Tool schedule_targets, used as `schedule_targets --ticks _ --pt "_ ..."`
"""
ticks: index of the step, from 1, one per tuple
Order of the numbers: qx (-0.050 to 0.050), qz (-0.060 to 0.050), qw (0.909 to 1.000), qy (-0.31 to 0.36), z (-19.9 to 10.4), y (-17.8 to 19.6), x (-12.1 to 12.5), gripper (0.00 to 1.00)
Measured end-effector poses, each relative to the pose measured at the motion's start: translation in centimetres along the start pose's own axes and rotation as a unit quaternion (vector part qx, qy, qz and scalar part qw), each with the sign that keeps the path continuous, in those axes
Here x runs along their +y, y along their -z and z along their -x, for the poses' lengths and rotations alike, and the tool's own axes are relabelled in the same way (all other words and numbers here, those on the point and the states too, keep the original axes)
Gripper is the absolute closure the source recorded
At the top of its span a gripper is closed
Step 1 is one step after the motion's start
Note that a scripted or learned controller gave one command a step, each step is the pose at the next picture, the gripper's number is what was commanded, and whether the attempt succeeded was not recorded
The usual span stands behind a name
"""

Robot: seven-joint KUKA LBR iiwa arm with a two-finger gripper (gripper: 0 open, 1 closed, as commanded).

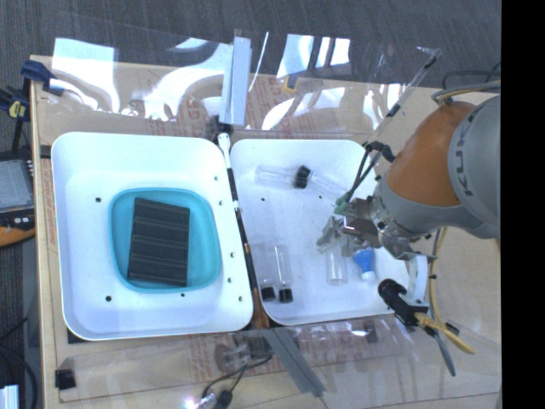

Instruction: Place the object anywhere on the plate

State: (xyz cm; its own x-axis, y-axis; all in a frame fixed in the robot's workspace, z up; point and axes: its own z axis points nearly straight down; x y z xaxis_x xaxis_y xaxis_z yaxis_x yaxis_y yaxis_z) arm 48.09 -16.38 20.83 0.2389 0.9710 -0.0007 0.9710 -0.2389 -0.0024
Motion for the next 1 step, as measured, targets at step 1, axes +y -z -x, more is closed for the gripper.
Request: schedule_targets --ticks 1 --pt "0.001 -0.001 0.9972 0.075 -6.5 -1.28 5.29 1.0"
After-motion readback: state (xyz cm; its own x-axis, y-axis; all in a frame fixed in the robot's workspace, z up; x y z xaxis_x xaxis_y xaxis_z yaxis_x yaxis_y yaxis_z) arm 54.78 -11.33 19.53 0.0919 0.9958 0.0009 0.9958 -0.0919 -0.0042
